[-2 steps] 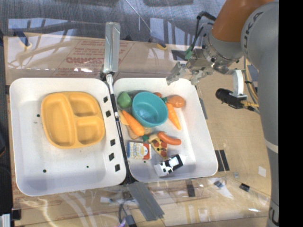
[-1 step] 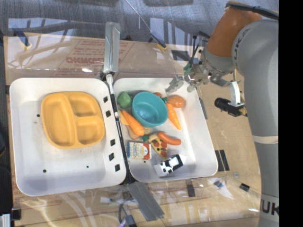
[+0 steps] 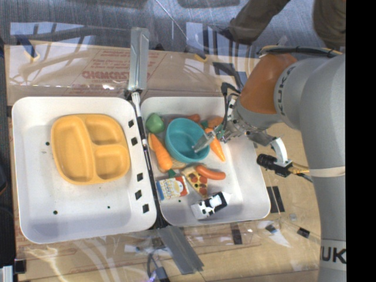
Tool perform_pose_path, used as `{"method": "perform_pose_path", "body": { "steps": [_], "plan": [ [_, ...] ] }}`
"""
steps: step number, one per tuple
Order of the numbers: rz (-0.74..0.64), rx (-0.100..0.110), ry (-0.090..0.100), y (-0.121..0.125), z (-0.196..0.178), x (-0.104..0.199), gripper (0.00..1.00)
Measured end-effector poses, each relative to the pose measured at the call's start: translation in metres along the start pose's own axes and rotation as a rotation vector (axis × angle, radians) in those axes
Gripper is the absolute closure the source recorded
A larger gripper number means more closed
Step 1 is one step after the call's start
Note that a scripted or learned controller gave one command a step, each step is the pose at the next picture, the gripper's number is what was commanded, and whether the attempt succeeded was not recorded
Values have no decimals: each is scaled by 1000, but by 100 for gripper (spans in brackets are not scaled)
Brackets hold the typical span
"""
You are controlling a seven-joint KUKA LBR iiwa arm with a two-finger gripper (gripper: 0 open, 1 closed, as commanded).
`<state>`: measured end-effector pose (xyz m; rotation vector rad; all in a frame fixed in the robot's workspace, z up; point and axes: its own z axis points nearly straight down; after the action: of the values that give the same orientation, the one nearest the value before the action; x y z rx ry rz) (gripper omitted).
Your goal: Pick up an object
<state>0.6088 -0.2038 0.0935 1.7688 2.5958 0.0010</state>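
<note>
Fingers (image 3: 207,141), slim and metallic, reach down over the right rim of the teal bowl (image 3: 185,138); whether they stand wide, narrow or closed on anything cannot be told from this slanted view. Gripper (image 3: 205,142) hangs from a grey arm (image 3: 311,98) with a rounded orange band (image 3: 261,93).

Right bin (image 3: 249,181), shallow, white, smooth plastic:
- Bowl: round, glossy, directly under and left of the fingers.
- Carrot (image 3: 218,150): tapered, orange, just right of the fingers, tip pointing down the frame.
- Second carrot (image 3: 160,150): larger, left of the bowl.
- Green ball (image 3: 154,122): rounded, beyond the bowl's upper left.
- Sausage (image 3: 210,173): orange-red, elongated, below the fingers.
- Pizza slice (image 3: 195,181): flat wedge, touching the sausage's left end.
- Small carton (image 3: 172,188): white with printed label, further left and below.
- Black-and-white toy (image 3: 210,205): blocky, well below the fingers; kind unclear.

Left bin (image 3: 29,157), same make, well left of the fingers:
- Yellow tray (image 3: 89,147): matte, rounded, divided into three compartments.

Surface: brownish bench (image 3: 76,69) with red printing under a reflective sheet; a grey bar (image 3: 137,63) stands between the bins at the far side.
</note>
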Motion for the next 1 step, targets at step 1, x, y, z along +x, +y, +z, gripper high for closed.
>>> {"method": "perform_pose_path", "body": {
  "steps": [1],
  "plan": [
    [-4, -6, -2, 3, -14, -1, 100]
  ]
}}
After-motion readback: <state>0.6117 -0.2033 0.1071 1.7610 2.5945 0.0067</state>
